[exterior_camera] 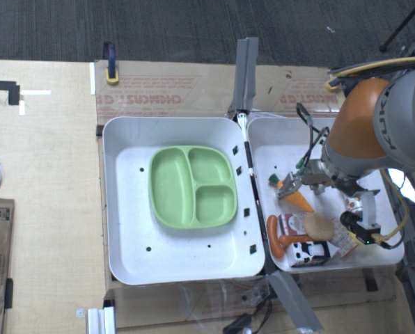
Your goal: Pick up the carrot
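One carrot (299, 200) in R bin — just below gripper (296, 184); grip state unclear.

An orange carrot (299, 200), short and tapered, lies at a slant on the floor of the right-hand white bin (263, 160), near its middle, its narrow end pointing toward the lower right.

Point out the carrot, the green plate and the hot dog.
carrot (300, 200): camera view, middle of its orange body.
green plate (168, 186): camera view, floor of its large compartment.
hot dog (273, 236): camera view, middle of its red length.
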`<act>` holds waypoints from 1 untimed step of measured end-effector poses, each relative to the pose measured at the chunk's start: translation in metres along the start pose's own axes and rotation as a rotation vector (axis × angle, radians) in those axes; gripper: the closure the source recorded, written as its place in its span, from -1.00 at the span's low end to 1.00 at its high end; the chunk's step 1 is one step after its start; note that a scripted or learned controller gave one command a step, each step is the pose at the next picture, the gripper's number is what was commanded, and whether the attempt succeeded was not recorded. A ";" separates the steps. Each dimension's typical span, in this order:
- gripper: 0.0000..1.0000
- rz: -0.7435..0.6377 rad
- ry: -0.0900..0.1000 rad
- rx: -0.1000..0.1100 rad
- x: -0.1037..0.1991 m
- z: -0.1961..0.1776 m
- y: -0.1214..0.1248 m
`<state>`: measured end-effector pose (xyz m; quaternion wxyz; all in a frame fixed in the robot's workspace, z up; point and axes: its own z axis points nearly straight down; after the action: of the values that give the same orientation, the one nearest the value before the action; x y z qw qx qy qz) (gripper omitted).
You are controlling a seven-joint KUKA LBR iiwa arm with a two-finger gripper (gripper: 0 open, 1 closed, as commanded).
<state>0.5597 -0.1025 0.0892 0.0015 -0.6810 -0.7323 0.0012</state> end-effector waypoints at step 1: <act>1.00 0.004 0.001 0.004 -0.001 -0.007 0.000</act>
<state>0.5594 -0.1038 0.0960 0.0031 -0.6826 -0.7308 0.0023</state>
